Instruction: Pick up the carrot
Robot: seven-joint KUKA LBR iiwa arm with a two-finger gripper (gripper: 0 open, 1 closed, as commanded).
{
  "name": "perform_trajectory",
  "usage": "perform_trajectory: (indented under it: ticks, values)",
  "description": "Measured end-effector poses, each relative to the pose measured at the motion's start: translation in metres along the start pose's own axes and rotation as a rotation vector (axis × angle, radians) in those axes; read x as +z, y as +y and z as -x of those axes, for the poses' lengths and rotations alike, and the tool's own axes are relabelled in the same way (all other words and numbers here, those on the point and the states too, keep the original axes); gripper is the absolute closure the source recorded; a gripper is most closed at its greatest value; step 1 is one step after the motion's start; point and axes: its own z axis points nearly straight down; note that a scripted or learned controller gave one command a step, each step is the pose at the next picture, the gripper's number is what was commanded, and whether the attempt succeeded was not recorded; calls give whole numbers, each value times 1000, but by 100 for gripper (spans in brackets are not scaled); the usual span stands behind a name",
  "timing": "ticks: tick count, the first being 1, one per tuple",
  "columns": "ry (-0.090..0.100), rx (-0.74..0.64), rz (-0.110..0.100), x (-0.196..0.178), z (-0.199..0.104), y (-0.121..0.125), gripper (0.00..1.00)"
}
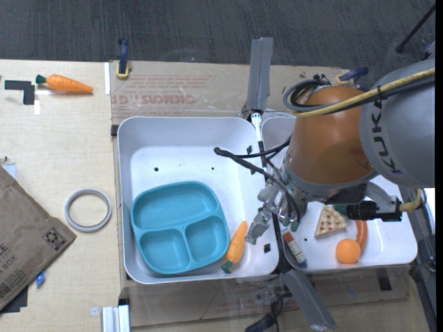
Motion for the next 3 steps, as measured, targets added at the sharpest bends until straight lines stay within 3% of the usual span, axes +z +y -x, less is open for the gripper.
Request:
perform_trajectory:
  ticks: [1,2,3]
  values:
    - [-1,489,0,0,27,-53,0]
    - [-1,938,-3,-130,5,-10,0]
    - [0,922,-4,-128,20,-39,0]
